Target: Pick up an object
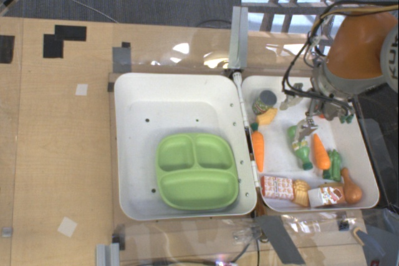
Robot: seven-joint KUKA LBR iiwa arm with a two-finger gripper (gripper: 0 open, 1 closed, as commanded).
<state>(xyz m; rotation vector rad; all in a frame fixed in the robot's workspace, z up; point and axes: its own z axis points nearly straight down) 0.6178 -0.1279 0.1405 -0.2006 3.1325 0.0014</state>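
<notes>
The right bin (368,152) holds several toy foods. Among them are an orange carrot (257,150) by its left wall, a second carrot (320,151), and a green vegetable (300,145) between the two. My gripper (307,129) hangs below the orange-banded wrist (355,50), right over the top end of the green vegetable and just left of the second carrot. Nothing is visibly lifted off the bin floor.
A grey can (267,98) and a yellow piece (267,116) lie at the bin's back left. A red-and-white box (277,187), a small carton (327,196) and a brown-orange item (351,187) line the front. The left bin (137,109) holds a green divided plate (196,170).
</notes>
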